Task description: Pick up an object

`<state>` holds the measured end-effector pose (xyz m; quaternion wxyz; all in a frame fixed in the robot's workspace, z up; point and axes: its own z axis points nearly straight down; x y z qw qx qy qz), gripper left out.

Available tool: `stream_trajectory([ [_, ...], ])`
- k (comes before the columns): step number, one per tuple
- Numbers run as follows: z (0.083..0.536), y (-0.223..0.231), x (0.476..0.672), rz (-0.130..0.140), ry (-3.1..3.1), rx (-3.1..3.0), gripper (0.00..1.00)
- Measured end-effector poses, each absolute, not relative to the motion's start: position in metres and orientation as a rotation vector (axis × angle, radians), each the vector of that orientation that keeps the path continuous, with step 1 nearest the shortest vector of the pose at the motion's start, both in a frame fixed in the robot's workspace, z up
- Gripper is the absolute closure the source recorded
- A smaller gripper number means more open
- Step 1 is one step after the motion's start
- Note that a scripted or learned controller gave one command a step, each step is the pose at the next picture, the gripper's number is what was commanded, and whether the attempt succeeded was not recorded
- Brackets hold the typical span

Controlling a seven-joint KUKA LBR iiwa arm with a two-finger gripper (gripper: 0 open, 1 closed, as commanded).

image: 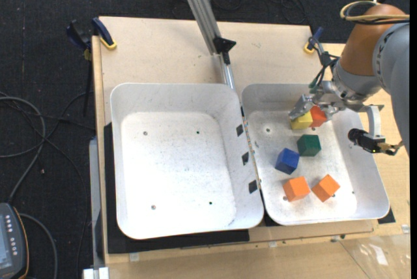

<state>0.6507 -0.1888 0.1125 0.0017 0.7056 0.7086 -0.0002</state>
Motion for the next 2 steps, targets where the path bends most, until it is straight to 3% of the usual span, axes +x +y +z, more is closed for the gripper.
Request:
stream_trajectory([
  [1,0.149,-0.115,0.619,0.004,2.232,2.214,1.0],
  [2,0.2,-0.045,0.619,0.008,2.232,2.209,1.0],
])
